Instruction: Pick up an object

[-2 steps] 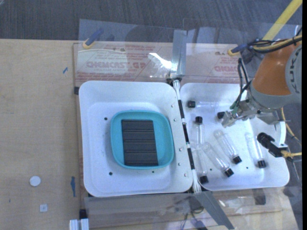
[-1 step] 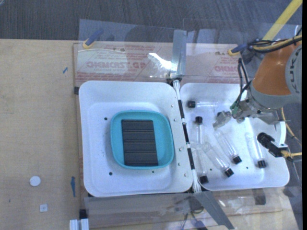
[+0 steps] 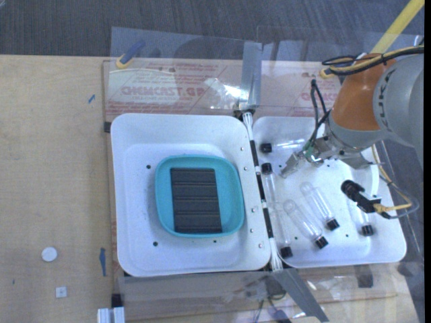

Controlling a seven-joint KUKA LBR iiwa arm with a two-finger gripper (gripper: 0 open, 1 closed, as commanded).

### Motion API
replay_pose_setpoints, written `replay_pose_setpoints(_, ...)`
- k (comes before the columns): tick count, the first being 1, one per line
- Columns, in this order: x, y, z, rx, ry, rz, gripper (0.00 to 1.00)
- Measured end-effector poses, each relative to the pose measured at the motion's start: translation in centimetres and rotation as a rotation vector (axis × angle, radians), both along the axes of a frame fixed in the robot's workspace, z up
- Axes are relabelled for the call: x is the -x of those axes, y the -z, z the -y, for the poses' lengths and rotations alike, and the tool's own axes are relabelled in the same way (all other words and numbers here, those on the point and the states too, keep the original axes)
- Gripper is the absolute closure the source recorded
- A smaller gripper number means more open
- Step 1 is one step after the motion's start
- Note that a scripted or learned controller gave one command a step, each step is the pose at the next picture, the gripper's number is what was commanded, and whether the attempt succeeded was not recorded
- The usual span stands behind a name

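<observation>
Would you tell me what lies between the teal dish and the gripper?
In the camera view, the two bins' adjoining rims lie between the teal dish and the gripper, then bare white floor of the right bin.

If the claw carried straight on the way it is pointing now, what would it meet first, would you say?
The claw points down and left within the right bin. Its first contact would probably be the bin's white floor, near a black-capped clear tube by the left wall; depth is hard to judge.

Two bins side by side on the worktop (image 3: 47,147), tray (image 3: 199,195) in the bin (image 3: 128,180) left of the jaws, tubes (image 3: 316,210) just below the jaws in the other bin (image 3: 390,244)
</observation>
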State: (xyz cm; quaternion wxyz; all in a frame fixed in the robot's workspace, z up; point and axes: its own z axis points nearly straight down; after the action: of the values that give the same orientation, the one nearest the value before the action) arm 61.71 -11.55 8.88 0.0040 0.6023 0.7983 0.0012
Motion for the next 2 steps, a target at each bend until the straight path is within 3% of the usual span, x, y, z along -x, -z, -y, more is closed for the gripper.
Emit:
replay_pose_setpoints(1, 8.5, 0.0, 4.2, 0.001, -0.082, -0.002, 0.00)
replay_pose_setpoints(2, 8.3, -1.1, 4.1, -0.001, -0.081, 0.004, 1.00)
